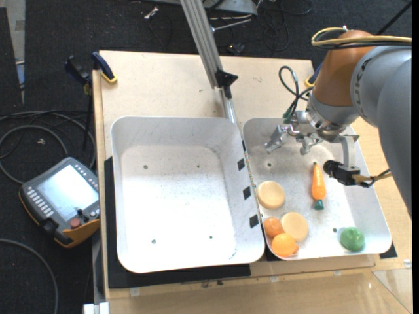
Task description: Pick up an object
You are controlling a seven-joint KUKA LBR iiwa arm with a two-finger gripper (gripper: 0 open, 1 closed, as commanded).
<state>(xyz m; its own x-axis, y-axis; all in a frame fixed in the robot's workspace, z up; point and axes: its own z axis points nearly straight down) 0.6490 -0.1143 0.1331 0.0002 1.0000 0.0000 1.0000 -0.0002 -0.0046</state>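
My gripper [288, 143] hangs over the back part of the right bin [373, 205], its two fingers spread apart with nothing between them. An orange carrot [317, 184] with a green tip lies in front and to the right of it. A pale round disc [271, 194] rests near the bin's left wall. Further forward lie an orange piece [272, 226], a second pale disc [295, 225] and an orange ball [284, 244]. A green round object [352, 239] sits in the front right corner.
The left bin [131, 195] stands beside the right one, sharing a raised divider [243, 175]. A metal pole [204, 34] slants down to the bench at the back. A teach pendant [59, 201] lies on the floor to the left.
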